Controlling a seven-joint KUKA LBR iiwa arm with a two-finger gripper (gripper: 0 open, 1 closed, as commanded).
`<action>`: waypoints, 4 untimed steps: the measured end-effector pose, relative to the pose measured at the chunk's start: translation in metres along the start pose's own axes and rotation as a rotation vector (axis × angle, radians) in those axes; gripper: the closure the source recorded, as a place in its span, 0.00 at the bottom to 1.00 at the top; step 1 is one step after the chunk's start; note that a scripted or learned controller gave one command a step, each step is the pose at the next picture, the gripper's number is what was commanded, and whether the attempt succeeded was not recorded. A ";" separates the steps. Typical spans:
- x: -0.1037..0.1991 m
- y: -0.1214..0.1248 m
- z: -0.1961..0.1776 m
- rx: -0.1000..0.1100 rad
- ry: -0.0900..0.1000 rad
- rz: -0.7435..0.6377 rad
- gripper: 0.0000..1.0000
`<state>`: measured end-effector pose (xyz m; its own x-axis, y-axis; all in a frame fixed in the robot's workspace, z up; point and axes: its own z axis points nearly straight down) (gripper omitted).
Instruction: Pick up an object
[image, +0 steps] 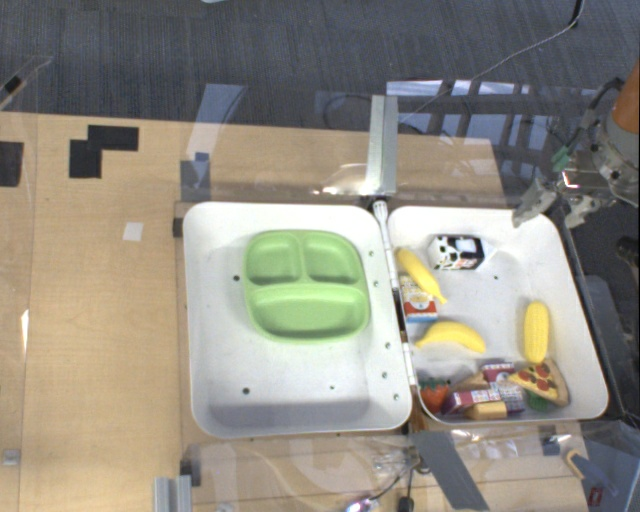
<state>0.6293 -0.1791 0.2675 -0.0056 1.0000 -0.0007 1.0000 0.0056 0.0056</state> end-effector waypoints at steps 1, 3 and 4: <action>0.080 0.001 0.116 0.000 0.001 -0.332 0.00; 0.071 0.041 0.154 -0.023 -0.010 -0.437 0.00; 0.079 0.011 0.158 -0.052 -0.025 -0.441 0.00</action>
<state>0.6410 -0.1000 0.1099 -0.4306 0.9017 -0.0385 0.9005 0.4321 0.0494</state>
